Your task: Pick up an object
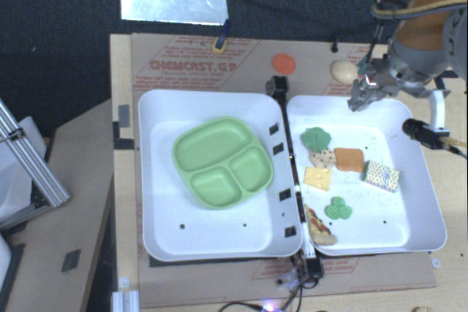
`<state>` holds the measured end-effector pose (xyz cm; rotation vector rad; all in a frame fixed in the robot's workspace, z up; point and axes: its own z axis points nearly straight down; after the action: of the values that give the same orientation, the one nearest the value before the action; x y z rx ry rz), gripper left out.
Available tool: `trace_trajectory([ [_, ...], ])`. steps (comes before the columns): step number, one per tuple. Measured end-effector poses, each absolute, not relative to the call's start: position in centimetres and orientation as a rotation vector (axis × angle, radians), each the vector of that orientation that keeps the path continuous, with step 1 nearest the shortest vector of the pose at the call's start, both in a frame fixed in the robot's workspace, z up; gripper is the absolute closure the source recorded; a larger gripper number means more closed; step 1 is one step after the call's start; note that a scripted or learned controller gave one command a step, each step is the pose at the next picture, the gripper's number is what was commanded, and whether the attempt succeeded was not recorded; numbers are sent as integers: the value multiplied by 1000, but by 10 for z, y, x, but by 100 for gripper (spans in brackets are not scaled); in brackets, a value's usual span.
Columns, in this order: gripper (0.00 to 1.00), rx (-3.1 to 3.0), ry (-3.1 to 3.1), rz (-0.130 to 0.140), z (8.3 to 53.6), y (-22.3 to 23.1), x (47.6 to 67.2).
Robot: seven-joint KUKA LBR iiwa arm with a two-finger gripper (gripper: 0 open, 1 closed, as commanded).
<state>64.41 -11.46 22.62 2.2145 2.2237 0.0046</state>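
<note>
two bins — claw [360, 100] above the right bin's [420, 226] far rim (grip state unclear) — toy food below.

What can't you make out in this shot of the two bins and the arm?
- Pincer: small and blurred at the right bin's back rim; finger state unreadable.
- Arm: cut off by the top and right edges.
- Item beside the divider: too small to identify.
- Patterned block: print illegible.
</note>
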Motion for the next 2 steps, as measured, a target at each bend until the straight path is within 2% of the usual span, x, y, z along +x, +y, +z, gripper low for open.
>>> trace_trajectory([
  [1,100,2215,2229,0,235,-87,604],
  [2,100,2216,2233,-2,218,-54,564],
])
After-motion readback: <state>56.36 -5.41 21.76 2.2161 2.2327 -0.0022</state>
